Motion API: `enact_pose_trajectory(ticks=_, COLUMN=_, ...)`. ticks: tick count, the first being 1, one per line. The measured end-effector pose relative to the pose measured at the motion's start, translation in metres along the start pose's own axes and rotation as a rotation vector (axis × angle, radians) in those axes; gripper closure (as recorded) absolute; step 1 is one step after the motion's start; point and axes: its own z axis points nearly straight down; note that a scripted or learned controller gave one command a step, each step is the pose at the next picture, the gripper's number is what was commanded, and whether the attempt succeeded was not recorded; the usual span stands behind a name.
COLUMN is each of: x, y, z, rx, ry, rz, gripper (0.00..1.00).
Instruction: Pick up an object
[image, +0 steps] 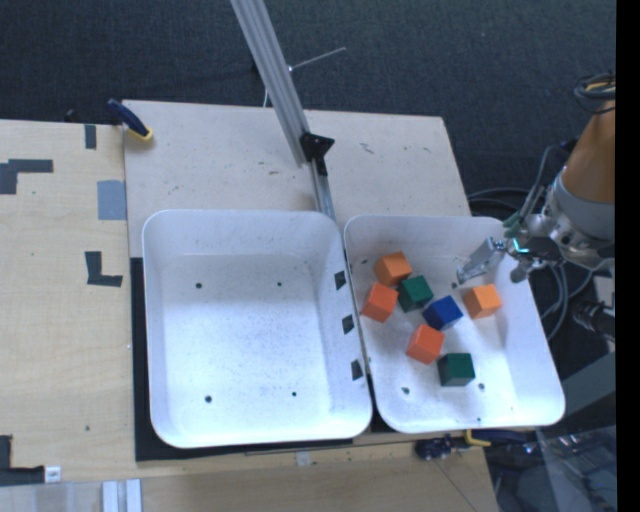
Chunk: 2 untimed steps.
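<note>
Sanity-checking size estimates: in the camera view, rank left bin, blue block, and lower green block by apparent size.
1. left bin, by far the largest.
2-3. blue block and lower green block: look alike in size, so I won't rank them.

The arm (590, 180) is cut off at the right edge. Its gripper (490, 258) looks too small and blurred to read the fingers.

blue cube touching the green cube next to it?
Touching. The camera view shows the blue cube pressed against the green cube's lower-right corner, no white bin floor between them.
</note>
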Motion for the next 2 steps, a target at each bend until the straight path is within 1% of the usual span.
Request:
enact_pose_trajectory(ticks=1, x=0.0, y=0.001, z=-0.002, rx=-0.004, ry=-0.002, rz=-0.002, gripper=0.0)
enact_pose_trajectory(ticks=2, x=-0.006, y=-0.003, z=0.059, rx=0.002, ry=-0.001, rz=0.0, gripper=0.0)
